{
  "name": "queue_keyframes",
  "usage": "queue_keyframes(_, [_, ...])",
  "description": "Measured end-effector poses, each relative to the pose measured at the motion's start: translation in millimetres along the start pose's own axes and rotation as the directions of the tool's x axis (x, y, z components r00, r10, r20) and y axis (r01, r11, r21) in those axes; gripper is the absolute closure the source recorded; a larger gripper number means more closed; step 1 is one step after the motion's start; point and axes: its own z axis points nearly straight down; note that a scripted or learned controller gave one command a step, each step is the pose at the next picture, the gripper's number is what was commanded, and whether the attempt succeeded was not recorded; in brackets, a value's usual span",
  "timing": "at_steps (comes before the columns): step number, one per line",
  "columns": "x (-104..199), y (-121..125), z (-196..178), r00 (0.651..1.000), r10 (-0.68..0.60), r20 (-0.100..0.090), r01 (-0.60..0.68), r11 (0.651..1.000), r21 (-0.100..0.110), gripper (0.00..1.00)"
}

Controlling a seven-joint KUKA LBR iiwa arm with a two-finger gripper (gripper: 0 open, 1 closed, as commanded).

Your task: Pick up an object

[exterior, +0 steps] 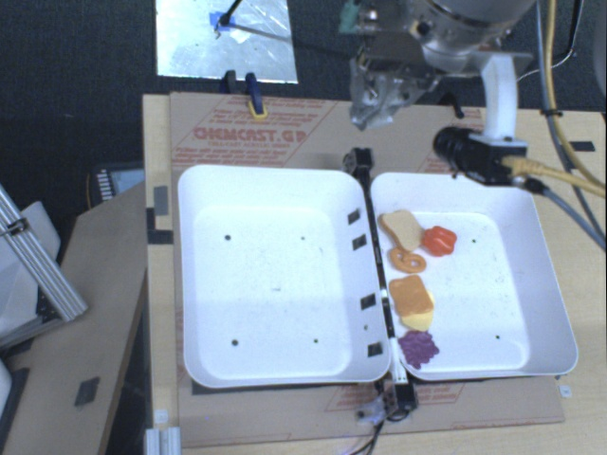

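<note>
Camera view: gripper [375, 112] hangs at top centre, above bins; can't tell its state. Food pieces cluster in right bin [503, 349], left side. You aim for cheese block [413, 297], descend straight, avoid pretzel [408, 261].

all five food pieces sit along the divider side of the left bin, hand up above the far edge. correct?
One thing is off: the pieces lie in the right bin, not the left. The camera view shows the bread, tomato, pretzel, cheese and grapes along its divider side. The hand is up above the far edge, as you said.
</note>
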Motion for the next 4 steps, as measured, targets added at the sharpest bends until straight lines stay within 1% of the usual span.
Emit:
queue_keyframes(1, [70.7, -38.6, 23.3, 1.0, -0.012, 0.001, 0.012, 1.0, 0.013, 1.0])
queue_keyframes(2, [66.2, -36.3, 22.3, 1.0, -0.003, 0.002, 0.003, 1.0, 0.01, 0.0])
queue_keyframes(3, [66.7, -35.9, 10.8, 1.0, -0.006, 0.0, 0.006, 1.0, 0.008, 1.0])
queue_keyframes(4, [66.6, -36.0, 11.2, 1.0, -0.007, 0.001, 0.007, 1.0, 0.009, 0.0])
